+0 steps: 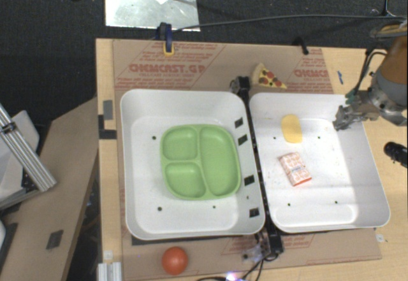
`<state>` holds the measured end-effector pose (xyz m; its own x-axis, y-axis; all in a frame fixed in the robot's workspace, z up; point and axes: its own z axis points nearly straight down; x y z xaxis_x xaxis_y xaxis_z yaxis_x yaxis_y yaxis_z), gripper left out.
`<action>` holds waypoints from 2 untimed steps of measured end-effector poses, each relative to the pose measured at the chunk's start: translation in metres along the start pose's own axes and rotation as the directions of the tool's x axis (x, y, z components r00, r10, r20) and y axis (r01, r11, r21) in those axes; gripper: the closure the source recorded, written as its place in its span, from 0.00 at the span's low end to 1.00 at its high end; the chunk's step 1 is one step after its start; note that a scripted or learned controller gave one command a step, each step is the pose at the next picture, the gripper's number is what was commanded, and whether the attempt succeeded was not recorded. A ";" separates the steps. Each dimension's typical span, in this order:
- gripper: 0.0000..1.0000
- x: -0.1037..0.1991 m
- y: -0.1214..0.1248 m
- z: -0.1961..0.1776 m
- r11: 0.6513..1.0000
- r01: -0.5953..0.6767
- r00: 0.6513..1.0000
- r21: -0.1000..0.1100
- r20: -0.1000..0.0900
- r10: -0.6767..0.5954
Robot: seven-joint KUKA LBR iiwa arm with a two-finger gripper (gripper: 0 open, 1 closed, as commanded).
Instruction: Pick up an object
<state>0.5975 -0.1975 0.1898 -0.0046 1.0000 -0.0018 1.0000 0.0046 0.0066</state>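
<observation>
Over the right bin's (373, 171) far right rim, the arm (390, 85) reaches in from the right edge, its grey wrist sloping down and to the left. The gripper (347, 114) hangs at the end of it, just above the rim near the bin's upper right corner, pointing toward the bin's inside. Whether the jaws stand wide or narrow cannot be told; the tip is small and dark against the white wall, and nothing shows between them.

Two things lie on the right bin's floor. A yellow oblong piece (292, 128) sits in the upper middle, well to the left of the gripper. A small red-and-white packet (295, 168) lies below it, near the bin's middle, turned at a slant. The two are near each other but apart.

The left bin (137, 146) holds a green tray (200, 161) with three compartments, set at its middle. On the brown surface (210, 63) beyond the bins, a toy pizza slice (268, 77) rests near the gap between them. An orange-red ball (174, 260) lies on the surface in front of the left bin.
</observation>
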 end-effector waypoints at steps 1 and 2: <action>1.00 0.000 -0.007 -0.058 1.000 0.000 1.000 -0.001 0.001 0.000; 1.00 -0.001 -0.005 -0.113 1.000 0.001 1.000 -0.002 0.001 -0.001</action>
<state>0.5913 -0.1981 0.3027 -0.0058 1.0000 -0.0031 0.9999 0.0058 0.0086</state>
